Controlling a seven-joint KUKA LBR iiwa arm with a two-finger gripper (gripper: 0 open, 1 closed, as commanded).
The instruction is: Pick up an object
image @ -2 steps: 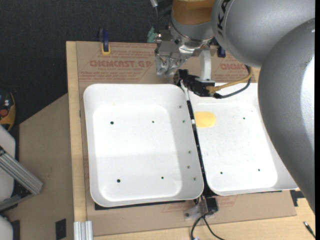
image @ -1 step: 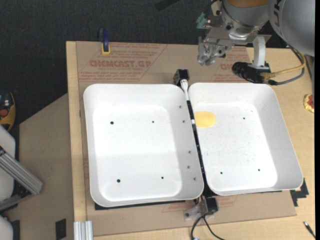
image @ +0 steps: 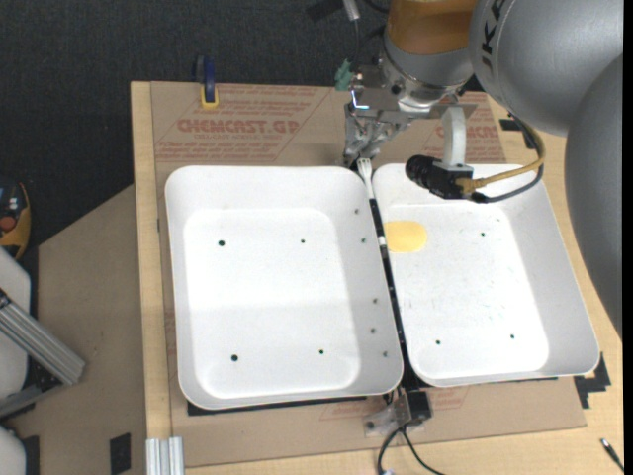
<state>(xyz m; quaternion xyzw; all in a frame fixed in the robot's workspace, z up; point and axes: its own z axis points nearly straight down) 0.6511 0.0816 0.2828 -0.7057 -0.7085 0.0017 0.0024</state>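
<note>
A flat yellow object point(image: 406, 236) lies in the right bin point(image: 554, 265), close to that bin's left wall and toward its far end. My gripper point(image: 363, 163) hangs at the far end of the seam between the two bins, above and slightly left of the yellow object and apart from it. Its fingers come together at a narrow tip, shut, with nothing between them. The grey arm with its orange band point(image: 435, 8) comes down from the upper right.
The left bin point(image: 188, 265) sits beside the right one, their rims meeting in the middle. A black connector point(image: 435, 176) with a tan cable hangs over the right bin's far edge. A blue and yellow clamp point(image: 208, 82) stands on the board's far left.
</note>
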